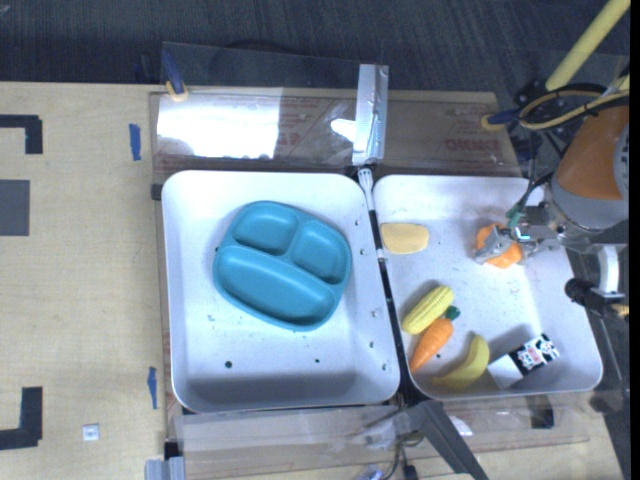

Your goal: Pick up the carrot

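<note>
The carrot (433, 340), orange with a green top, lies low in the right bin (455, 203), near its left wall. It sits between a corn cob (427, 308) above it and a banana (465, 363) at its lower right. My gripper (518, 234) is in the upper right part of that bin, far from the carrot. It hangs right at a small orange object (500, 249), which it partly covers. The arm with its orange band (592, 163) reaches in from the right.
A pale yellow piece (404, 238) lies near the right bin's upper left. A small black and white object (536, 353) sits at its lower right. The left bin (190, 298) holds a blue divided plate (283, 263). Yellow cables (545, 108) hang at the upper right.
</note>
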Motion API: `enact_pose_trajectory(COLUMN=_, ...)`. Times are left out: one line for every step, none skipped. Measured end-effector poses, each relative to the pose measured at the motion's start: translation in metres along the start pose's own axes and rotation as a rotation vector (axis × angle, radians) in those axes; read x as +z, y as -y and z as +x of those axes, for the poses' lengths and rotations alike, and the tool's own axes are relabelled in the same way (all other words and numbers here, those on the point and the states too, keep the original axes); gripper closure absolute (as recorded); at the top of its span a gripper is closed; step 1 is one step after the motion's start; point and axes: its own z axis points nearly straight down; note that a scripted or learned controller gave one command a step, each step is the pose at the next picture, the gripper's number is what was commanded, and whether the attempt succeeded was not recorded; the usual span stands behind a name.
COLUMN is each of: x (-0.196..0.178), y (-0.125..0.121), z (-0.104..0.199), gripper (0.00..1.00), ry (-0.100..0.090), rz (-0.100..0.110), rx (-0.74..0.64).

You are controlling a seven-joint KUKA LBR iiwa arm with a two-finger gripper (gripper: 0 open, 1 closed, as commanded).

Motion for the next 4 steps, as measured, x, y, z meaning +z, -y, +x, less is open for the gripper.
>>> enact_pose_trajectory(x=-0.054, y=0.029, z=0.014, gripper=1.00, ry=0.007, rz=0.002, rx=0.168)
enact_pose_trajectory(x=-0.133, y=-0.006, z=0.093, gripper=1.00, ry=0.006, rz=-0.004, rx=0.252)
enact_pose_trajectory(x=-0.092, y=0.045, z=0.102, gripper=1.00, ry=0.007, rz=0.008, rx=0.193)
enact_pose_trajectory(x=-0.093, y=0.045, z=0.101, gripper=0.00, ry=0.007, rz=0.005, rx=0.194)
